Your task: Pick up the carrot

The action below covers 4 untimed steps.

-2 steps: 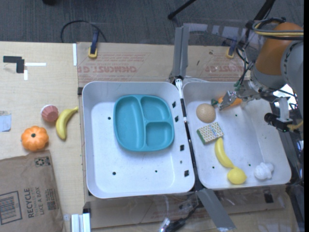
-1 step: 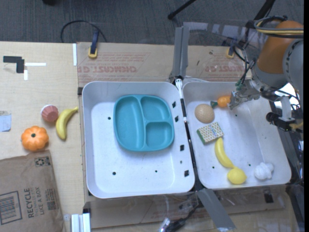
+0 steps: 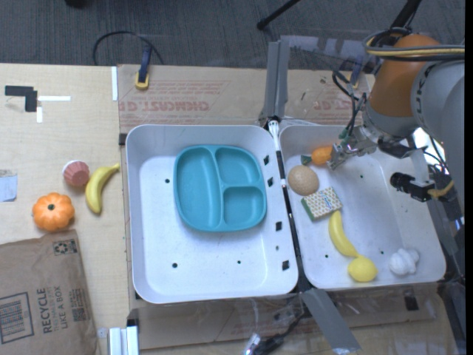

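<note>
The carrot (image 3: 321, 154) is a small orange piece lying near the back left corner of the right bin (image 3: 384, 220). My gripper (image 3: 340, 155) hangs low over the bin floor, right beside the carrot on its right side and touching or almost touching it. The arm's grey wrist and orange band come in from the upper right and hide the gripper's body.
A tan egg-shaped object (image 3: 303, 180), a green-edged sponge (image 3: 321, 203), a banana (image 3: 340, 234), a lemon (image 3: 362, 270) and a white lump (image 3: 403, 260) share the right bin. A teal divided plate (image 3: 220, 187) lies in the left bin. A pumpkin (image 3: 53, 211) and another banana (image 3: 100, 187) rest on the bench at left.
</note>
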Motion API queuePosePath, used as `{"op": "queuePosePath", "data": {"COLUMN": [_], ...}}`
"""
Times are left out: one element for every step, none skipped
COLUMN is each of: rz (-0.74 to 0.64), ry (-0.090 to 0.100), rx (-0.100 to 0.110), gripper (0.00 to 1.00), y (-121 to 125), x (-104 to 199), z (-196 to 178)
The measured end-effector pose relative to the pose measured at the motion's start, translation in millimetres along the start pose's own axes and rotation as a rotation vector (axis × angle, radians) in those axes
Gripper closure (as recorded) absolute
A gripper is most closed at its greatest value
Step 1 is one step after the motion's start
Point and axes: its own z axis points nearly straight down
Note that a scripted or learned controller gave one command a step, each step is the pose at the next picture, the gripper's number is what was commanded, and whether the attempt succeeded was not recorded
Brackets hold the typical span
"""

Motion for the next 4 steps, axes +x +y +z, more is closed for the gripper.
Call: {"op": "queuePosePath", "data": {"rz": [0.304, 0.212, 0.122, 0.018], "ry": [-0.002, -0.001, -0.002, -0.001], "rx": [-0.005, -0.005, -0.005, -0.003], "gripper": [1.0, 1.0, 1.0, 1.0], "y": [18, -40, 5, -87], "x": [64, 38, 100, 74], "z": [-101, -1, -101, -146]}}
